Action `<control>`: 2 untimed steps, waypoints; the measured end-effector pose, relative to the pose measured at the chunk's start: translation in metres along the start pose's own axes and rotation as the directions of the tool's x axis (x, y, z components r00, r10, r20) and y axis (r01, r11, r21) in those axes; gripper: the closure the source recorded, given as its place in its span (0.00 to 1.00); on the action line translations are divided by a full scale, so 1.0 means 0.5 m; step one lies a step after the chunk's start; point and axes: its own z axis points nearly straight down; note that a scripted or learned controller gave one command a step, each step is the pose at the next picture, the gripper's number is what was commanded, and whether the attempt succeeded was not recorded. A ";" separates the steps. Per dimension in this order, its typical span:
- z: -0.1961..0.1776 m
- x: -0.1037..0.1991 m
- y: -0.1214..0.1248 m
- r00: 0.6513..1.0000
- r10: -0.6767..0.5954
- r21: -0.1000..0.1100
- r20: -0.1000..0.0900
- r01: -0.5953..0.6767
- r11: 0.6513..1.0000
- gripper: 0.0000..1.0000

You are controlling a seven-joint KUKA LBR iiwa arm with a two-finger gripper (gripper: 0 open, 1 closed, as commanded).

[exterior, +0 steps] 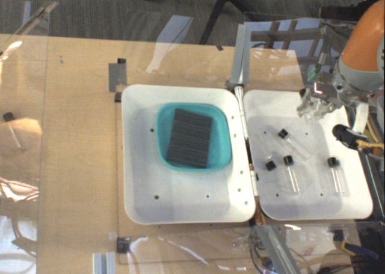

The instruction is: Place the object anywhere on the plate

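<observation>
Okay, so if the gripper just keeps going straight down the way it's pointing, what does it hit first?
Probably the bare white floor of the right bin near its back edge. The gripper hangs over that corner, and the nearest vial lies a little forward of it. Its height above the bin is hard to judge.

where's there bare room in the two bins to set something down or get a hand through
Left bin: a bare white strip runs below the teal plate to the near rim, with a narrower one along the left wall. The plate itself is mostly covered by the dark ridged block. Right bin: crowded mid-floor with vials; the tool hangs over its far part. The near-left corner is bare.
</observation>
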 end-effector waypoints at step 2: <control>0.012 0.030 -0.083 0.999 -0.036 0.003 -0.002 0.036 0.999 0.00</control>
